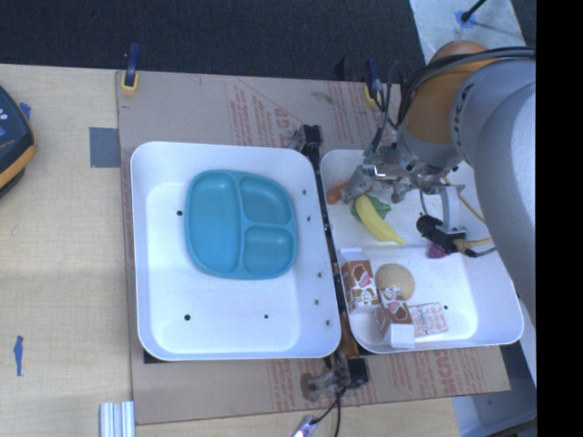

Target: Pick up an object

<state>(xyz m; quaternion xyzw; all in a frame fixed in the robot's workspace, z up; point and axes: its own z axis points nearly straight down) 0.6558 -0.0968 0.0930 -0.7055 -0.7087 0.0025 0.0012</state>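
Camera view: banana (377,221) lies just below pincer (381,182), right bin (487,312).

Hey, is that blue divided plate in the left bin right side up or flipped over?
Right side up. The blue divided plate lies flat in the left bin, and its three recessed compartments face the camera.

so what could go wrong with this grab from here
The gripper sits over the back of the right bin, where the banana lies close to an orange item and something green; it may catch two things or nudge the banana aside. It is also close to the bin's wall, so a finger might strike the rim.
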